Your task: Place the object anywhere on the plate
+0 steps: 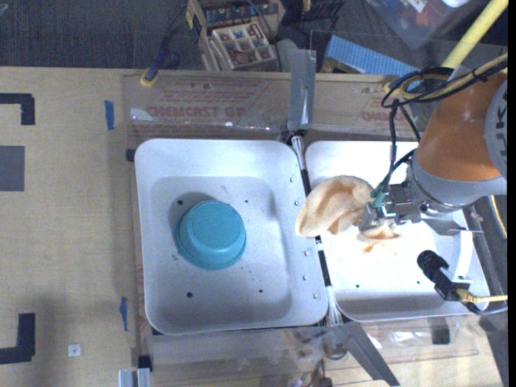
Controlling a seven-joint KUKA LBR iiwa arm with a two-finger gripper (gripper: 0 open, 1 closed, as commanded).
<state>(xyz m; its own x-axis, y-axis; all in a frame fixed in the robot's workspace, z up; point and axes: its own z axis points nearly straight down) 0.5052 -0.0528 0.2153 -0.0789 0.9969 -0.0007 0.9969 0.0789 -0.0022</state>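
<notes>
A blue round plate lies in the left bin, left of its middle. A floppy tan object, pale orange like a soft flatbread, hangs over the left side of the right bin, and its left edge reaches the divider between the bins. My gripper is at the object's right edge, shut on that edge, with the arm coming in from the right. The plate lies well to the left of the held object and a little nearer the front.
A small orange scrap lies on the right bin's floor just under the gripper. The raised rims of both bins meet between object and plate. A cardboard sheet runs behind the bins.
</notes>
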